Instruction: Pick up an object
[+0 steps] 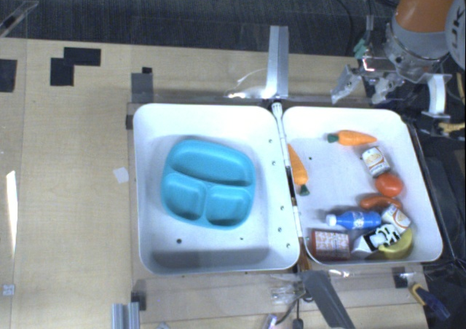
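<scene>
The left bin [145, 175] holds 1 blue tray [207, 182]. The right bin [419, 167] holds 2 carrots [352, 138] and a bottle [357, 219]. The gripper [362, 81] hovers above, fingers spread wide, holding nothing.

A divided tray [208, 182] lies in the left bin [145, 196]; toy groceries [364, 220] lie scattered in the right bin [422, 196].

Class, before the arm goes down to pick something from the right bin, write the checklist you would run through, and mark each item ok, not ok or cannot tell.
1. Pincer above and behind the right bin, clear of its rim: ok.
2. Pincer open: cannot tell.
3. Pincer carrying nothing: cannot tell.
4. An isolated target: ok, the carrot near the back lies apart.
5. Front corner easy to grasp from: not ok, the blue bottle, box and can are crowded together.
6. Blue tray out of the way in the left bin: ok.
</scene>
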`<state>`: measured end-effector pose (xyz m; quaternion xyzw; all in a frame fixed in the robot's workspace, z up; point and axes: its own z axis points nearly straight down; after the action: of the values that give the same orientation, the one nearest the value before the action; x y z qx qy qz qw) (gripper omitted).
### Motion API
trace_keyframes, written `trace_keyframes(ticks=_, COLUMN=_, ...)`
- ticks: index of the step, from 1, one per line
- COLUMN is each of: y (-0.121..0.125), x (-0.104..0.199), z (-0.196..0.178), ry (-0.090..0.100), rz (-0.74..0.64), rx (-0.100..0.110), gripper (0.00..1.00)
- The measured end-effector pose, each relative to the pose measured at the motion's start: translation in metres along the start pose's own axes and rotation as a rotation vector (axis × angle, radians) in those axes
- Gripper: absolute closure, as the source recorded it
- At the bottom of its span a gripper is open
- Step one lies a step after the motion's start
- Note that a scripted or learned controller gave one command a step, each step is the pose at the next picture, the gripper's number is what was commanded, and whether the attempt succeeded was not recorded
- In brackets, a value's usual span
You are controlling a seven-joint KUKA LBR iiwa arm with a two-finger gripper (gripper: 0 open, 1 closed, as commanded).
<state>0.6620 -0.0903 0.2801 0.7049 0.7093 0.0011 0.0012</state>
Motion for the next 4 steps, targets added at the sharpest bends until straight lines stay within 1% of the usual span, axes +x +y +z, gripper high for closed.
trace_keyframes(ticks=1, y=0.002, x=0.002, z=-0.012, ry=-0.001, rz=-0.006, rx=-0.006, gripper=1.0)
trace_keyframes(ticks=2, y=0.008, x=-0.034, z=-0.076, ry=-0.002, rz=0.022, rx=-0.005, gripper=1.0)
trace_keyframes(ticks=3, y=0.008, x=-0.058, z=-0.07, ry=-0.002, rz=0.288, rx=-0.003, gripper=1.0)
trace_keyframes(ticks=4, y=0.007, x=-0.093, z=-0.058, ry=-0.002, rz=-0.021, rx=-0.003, gripper=1.0)
